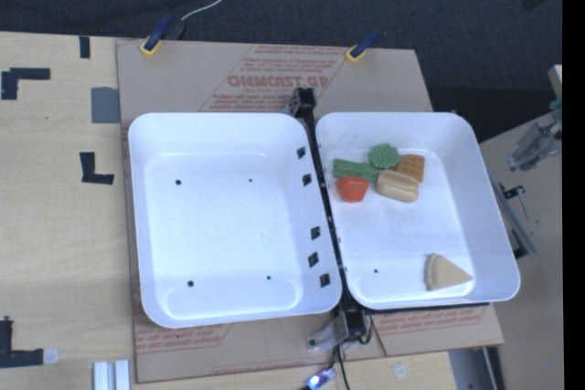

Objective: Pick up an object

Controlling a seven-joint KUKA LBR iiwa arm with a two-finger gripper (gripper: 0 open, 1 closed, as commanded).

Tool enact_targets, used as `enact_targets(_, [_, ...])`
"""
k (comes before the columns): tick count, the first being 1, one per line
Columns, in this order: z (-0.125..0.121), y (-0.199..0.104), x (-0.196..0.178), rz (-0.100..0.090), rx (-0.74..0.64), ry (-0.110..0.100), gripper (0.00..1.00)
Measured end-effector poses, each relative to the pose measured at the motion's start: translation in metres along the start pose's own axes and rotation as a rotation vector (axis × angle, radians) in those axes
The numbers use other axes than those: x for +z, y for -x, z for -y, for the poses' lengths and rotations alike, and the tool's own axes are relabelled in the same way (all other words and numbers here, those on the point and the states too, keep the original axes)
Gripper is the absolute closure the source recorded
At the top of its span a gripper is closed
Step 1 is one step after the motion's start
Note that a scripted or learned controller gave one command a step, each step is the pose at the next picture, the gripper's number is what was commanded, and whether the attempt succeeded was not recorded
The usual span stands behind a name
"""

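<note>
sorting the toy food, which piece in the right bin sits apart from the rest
The tan wedge alone near the right bin's front corner; the others cluster at its back.

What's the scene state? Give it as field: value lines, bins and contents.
left bin: no objects seen
right bin: five items
cluster, upper part: green toy, red toy, orange block, tan bread-like piece, close together, some touching
lone item: tan wedge, near corner, apart from cluster
base: cardboard sheet under both bins
picked up: nothing yet
</note>
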State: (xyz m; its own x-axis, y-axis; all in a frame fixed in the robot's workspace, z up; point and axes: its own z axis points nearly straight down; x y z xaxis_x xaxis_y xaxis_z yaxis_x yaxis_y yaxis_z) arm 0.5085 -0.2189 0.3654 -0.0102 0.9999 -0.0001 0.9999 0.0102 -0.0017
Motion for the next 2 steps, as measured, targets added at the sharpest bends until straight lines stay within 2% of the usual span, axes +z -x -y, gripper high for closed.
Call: enact_targets(2, [-0.0014, -0.0018, -0.0191, 0.0, -0.004, 0.0, 1.0])
